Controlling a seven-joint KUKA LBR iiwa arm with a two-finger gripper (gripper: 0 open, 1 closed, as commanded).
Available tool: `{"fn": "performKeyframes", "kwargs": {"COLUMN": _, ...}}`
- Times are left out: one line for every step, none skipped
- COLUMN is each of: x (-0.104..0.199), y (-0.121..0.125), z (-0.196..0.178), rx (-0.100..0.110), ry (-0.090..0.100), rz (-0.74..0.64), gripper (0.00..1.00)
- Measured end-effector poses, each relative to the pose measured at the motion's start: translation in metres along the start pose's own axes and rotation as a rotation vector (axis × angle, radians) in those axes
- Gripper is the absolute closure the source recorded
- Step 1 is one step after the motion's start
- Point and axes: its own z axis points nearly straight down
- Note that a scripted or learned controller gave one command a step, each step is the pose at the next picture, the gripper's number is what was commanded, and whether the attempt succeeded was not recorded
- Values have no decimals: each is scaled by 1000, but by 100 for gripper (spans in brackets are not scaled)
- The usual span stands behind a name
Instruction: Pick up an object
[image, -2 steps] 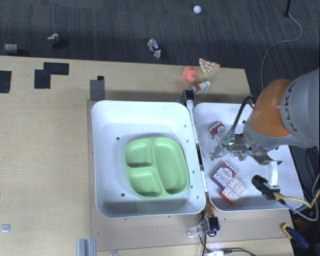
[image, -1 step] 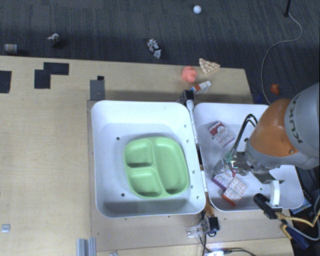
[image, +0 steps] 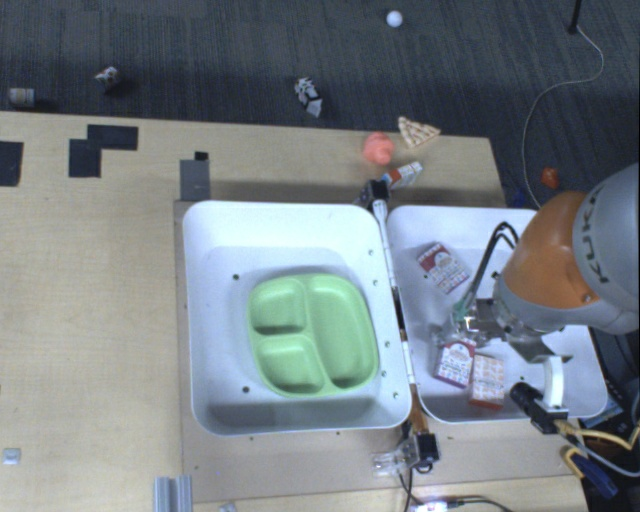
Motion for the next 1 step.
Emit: {"fn": "performKeyframes", "kwargs": {"x": 17, "y": -18, "z": -87, "rx": 12, "ry": 2, "rz": -2, "gripper": 100}}
